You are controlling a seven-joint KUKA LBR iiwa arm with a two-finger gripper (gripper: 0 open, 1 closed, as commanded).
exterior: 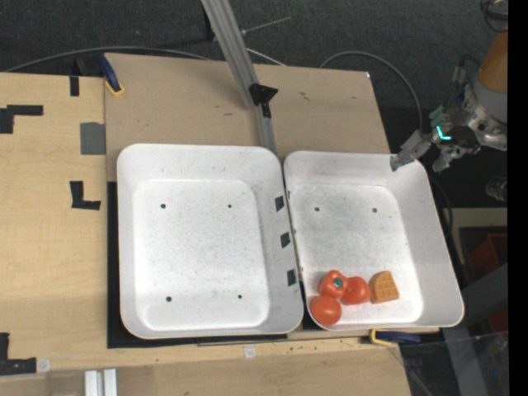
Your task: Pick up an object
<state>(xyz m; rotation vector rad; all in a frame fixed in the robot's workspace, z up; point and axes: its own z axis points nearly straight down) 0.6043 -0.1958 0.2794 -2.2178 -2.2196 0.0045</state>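
In the right bin (412, 190), near its front edge, lie a cluster of red tomato-like toys (338, 294) and an orange waffle-like block (384, 287) just to their right. My gripper (424, 151) hangs at the bin's far right corner, over the rim, well away from the toys. Its two fingers are spread apart with nothing between them. The arm's orange band shows at the view's right edge.
The left bin (140, 172) sits beside the right one, joined along the middle by black clips. A grey metal pole (235, 48) slants down from the top to the bins' far edge. Cables run over the dark floor behind the bench.
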